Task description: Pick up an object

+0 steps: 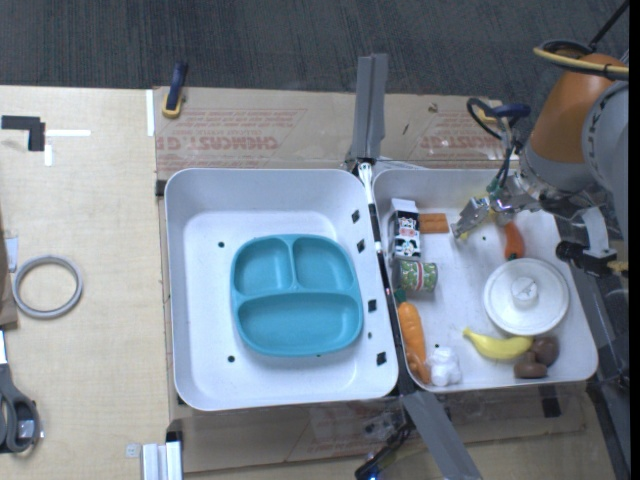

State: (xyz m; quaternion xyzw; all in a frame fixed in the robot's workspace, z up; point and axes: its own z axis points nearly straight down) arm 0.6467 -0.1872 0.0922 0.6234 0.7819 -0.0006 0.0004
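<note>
Camera view: one teal plate [297, 295], one banana [497, 344], two carrots [412, 336], gripper [468, 219] finger state unclear.

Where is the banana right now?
The banana lies in the right-hand bin, near its front edge, just below the round white lid and beside a brown potato.

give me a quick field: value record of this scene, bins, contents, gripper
left bin: holds a teal divided plate
right bin: carrot, banana, white round lid, small green can, cow-print carton
gripper: over the right bin's far side, nothing seen between its fingers
bench, left of bins: tape roll
</note>
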